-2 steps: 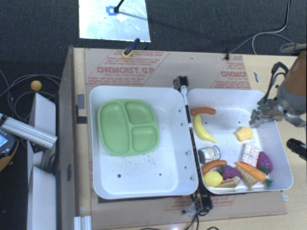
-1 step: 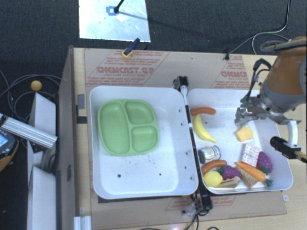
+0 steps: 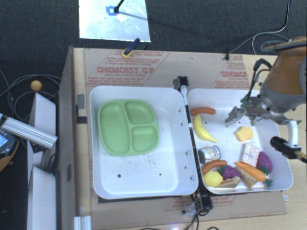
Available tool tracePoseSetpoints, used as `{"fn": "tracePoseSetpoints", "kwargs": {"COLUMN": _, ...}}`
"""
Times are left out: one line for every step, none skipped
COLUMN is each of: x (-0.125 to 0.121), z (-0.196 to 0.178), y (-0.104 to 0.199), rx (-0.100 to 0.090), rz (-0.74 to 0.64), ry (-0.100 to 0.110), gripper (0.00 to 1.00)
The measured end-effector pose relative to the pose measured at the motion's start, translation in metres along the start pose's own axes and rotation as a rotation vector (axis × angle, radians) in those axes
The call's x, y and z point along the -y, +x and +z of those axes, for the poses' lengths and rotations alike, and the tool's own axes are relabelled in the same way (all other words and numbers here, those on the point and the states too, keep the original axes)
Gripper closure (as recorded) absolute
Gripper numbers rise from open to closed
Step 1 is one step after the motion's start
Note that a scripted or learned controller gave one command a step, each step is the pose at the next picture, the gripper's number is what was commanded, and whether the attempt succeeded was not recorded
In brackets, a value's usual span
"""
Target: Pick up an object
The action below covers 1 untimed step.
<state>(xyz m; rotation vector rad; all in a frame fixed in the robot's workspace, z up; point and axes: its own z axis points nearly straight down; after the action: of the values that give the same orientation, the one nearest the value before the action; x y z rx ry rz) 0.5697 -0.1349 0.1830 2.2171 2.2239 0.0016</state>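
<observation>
Below the pincer, spread and bare, lies a pale yellow ridged block

The divided plate lies in the left bin; the banana lies in the right bin.

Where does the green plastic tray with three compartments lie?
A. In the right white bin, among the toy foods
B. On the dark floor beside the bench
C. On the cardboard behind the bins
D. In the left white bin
D: the green plastic tray with three compartments lies flat in the left white bin, apart from the toy foods in the right white bin.
</observation>
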Motion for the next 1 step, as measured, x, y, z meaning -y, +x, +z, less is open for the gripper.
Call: {"fn": "tracePoseSetpoints", "kwargs": {"x": 0.0018, "z": 0.0508, "y": -0.0343, "rx": 0.001, "rz": 0.002, "ry": 0.003, "gripper": 0.0}}
